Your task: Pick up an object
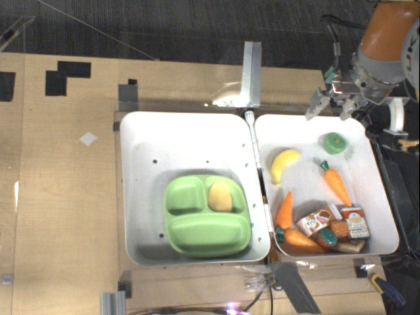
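My gripper (330,106) hangs above the far edge of the right bin (302,133), fingers spread apart with nothing between them. Below it in that bin lie a green round toy (334,143), a yellow banana (283,163), an orange carrot (335,183), another carrot (284,210) and a third carrot (300,240). Small food boxes (315,222) and a juice carton (355,222) crowd the near right corner. The left bin (144,143) holds a green divided tray (207,214) with a yellow lemon-like fruit (220,196) in one compartment.
A metal post (252,74) rises behind the seam between the two bins. The arm's orange band (388,31) sits at the upper right. Cables run along the right side of the bench.
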You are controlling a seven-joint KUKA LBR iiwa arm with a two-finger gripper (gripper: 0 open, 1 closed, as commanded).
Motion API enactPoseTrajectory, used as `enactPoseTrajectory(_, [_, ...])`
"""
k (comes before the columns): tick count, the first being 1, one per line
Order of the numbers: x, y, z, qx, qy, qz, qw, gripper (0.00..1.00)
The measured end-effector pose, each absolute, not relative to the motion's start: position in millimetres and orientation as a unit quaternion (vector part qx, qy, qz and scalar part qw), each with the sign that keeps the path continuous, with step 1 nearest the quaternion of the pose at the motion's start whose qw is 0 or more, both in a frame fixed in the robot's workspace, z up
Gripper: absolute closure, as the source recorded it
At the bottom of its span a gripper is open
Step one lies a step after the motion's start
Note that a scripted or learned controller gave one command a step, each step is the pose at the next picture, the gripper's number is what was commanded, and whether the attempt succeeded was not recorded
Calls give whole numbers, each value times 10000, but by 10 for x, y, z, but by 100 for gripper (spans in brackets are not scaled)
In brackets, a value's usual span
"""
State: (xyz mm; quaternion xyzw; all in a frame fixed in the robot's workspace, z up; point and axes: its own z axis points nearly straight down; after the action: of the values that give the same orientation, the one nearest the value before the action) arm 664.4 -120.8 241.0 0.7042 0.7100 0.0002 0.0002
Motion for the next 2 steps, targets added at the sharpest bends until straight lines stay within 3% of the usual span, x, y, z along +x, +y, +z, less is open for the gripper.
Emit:
enactPoseTrajectory(1, [6539,-1069,1274,6692,7431,1,-1,0])
enactPoseTrajectory(2, [6365,-906,903,5988,8009,38,54,0])
